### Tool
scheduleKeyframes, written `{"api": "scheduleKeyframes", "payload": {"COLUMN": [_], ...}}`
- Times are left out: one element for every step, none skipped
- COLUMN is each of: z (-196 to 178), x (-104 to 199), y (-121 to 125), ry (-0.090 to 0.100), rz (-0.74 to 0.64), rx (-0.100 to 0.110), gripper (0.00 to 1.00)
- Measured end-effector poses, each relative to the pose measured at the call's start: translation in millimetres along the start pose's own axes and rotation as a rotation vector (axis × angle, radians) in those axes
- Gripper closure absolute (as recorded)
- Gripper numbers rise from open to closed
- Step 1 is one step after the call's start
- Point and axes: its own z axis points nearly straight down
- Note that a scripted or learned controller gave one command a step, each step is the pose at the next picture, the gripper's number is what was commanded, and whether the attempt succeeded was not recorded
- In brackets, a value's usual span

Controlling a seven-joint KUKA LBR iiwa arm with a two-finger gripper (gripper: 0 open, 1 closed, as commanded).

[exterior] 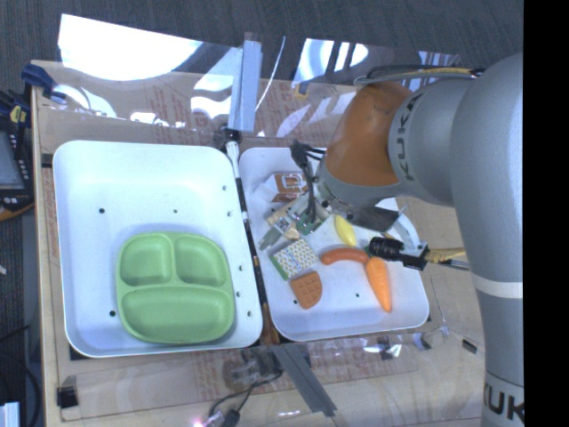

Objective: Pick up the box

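Grey arm (pixel 484 149) sits closest to the lens, coming in from view-right, its orange band (pixel 369 140) bent down over the R bin.

L bin (pixel 80 163): white, shallow, w/ one item in it, a green plate (pixel 175 287) w/ three compartments, lying flat in the near half, toward the bin's ctr.

R bin (pixel 404 314) stands just beside it, long rims running side by side down the middle of the view. Inside the R bin, at its L side, is the box (pixel 293 257): small, w/ a green-and-white checked top face, lying flat but turned at an angle to the bin walls, approx mid-depth. Just nearer than the box, touching or almost touching it, is an orange-brown waffle-like piece (pixel 306 289). Farther back, near the far wall, is a small packet (pixel 289 183) w/ brown print.

Gripper (pixel 296 221) is low in the bin btwn packet and box, right above the box's far edge. Parts overlap there, so can't tell how far open it is, nor whether it has hold of anything. Box looks to be resting on the bin floor.

R of the gripper is a yellow piece (pixel 344 230), tilted. Below that in the view is an orange-red sausage (pixel 342 256), lying crosswise, just R of the box. Farthest R is a carrot (pixel 380 285), pointing toward the near wall, its top end close to the sausage's R end.
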Motion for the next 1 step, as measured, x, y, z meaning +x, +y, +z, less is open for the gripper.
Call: {"api": "scheduleKeyframes", "payload": {"z": [43.9], "x": [-16.7], "y": [-23.6], "ry": [0.003], "rz": [0.246], "rx": [-0.001], "gripper": [0.00]}}
